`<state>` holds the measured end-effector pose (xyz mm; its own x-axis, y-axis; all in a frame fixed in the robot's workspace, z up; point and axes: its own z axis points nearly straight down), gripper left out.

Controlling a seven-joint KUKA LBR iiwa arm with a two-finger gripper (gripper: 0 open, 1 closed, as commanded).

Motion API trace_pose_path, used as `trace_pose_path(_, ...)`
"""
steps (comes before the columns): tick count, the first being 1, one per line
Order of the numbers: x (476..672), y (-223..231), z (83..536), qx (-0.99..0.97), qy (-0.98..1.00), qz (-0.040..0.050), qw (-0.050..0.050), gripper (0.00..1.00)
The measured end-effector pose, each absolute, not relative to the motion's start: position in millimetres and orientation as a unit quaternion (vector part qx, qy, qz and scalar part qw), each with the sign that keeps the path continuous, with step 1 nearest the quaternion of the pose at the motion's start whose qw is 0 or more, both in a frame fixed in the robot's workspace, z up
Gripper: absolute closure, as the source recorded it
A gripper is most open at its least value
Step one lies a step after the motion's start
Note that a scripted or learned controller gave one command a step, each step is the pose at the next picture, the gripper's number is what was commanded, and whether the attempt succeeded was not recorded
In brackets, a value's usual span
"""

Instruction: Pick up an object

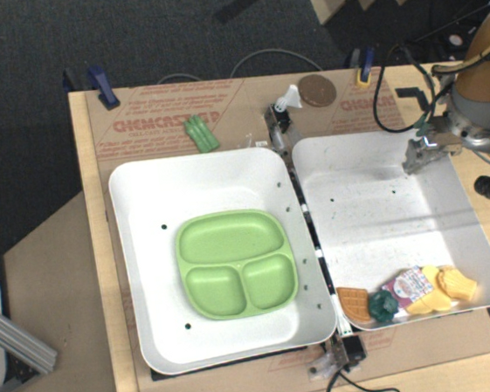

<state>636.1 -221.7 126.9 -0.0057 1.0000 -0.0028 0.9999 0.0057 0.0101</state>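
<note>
Camera view: one green divided tray [234,264] lay in the left bin [131,195]; several small toy items [410,292] clustered unobstructed at the right bin's [379,211] near edge. Gripper [416,155] hung over its far corner, well apart; finger state could not be told.

Two white bins side by side; the left bin [137,247] holds a green tray [235,262]; toys [410,293] cluster in the right bin's [388,218] near corner; gripper [418,155] over its far right edge.
</note>
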Motion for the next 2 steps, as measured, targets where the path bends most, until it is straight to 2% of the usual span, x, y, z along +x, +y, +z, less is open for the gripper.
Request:
trace_pose_path(1,637.0,-221.8,137.5,0.705,0.709,0.0034,0.006,1.0)
trace_pose_path(2,595.2,-223.8,106.4,0.708,0.707,-0.0015,-0.003,1.0)
